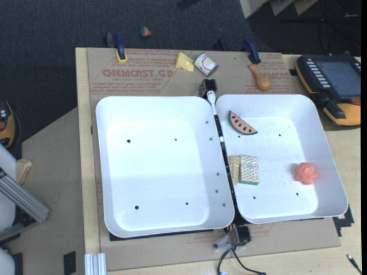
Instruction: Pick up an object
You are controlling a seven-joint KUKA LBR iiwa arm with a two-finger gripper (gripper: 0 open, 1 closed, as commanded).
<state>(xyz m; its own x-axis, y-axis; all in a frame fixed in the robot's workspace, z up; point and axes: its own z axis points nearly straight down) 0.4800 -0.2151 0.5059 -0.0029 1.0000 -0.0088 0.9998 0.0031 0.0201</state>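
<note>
**Three toys lie in the right bin, on a bench ringed with strays**

At the near edge of the bench, a black connector with trailing cables [236,237] sits at the seam where the two white bins meet. The left bin [109,153] shows a bare floor dotted with small dark holes. The right bin [338,199] holds the objects to be picked. A pink, lumpy ball [306,173] rests near its right wall, and a flat packet with a speckled green-and-tan print [246,169] lies well apart from it, just beside the central divider. Farther back, a toy watermelon slice [242,123] lies near the divider with its red face up.

Beyond the bins, a black-capped marker [209,89] lies at the head of the seam. It rests on a brown board printed with red "CHEMCAST" lettering [143,73]. On that board sit a yellow cheese wedge [184,62] and a small white carton [206,64], close together, with a tan pear-shaped toy [261,78] to the right. Two blue clamps [120,44] grip the board's far edge. A black and orange teach pendant [335,85] rests at the bench's right, and a small coloured toy [145,32] lies on the dark carpet behind.
</note>
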